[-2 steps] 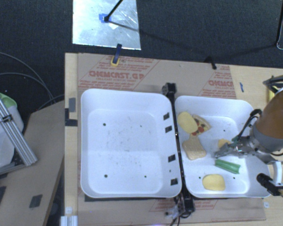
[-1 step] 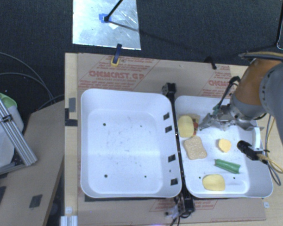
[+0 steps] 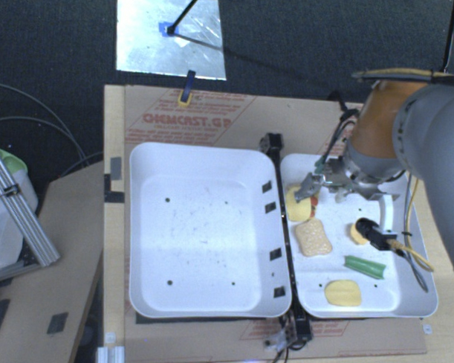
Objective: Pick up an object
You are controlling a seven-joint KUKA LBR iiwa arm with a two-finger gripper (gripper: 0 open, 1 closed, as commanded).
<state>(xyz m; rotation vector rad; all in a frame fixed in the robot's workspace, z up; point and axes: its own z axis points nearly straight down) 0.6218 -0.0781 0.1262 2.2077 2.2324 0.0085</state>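
The gripper (image 3: 314, 189) hangs low over the right bin (image 3: 413, 291), near its left wall; whether it is apart or together I cannot tell. Just under it, touching the left wall, lies a yellow round object (image 3: 298, 207). Below that lies a beige textured block (image 3: 313, 237). Toward the front edge lie a green piece (image 3: 365, 266) and a yellow flat piece (image 3: 343, 293). The left bin (image 3: 203, 232) stands beside.

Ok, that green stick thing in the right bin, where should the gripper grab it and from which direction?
Probably at the middle of the green piece, coming straight down, fingers closing across its narrow width. It lies flat and slanted on the right bin floor, with bare floor along both long sides; the yellow piece sits apart below it.
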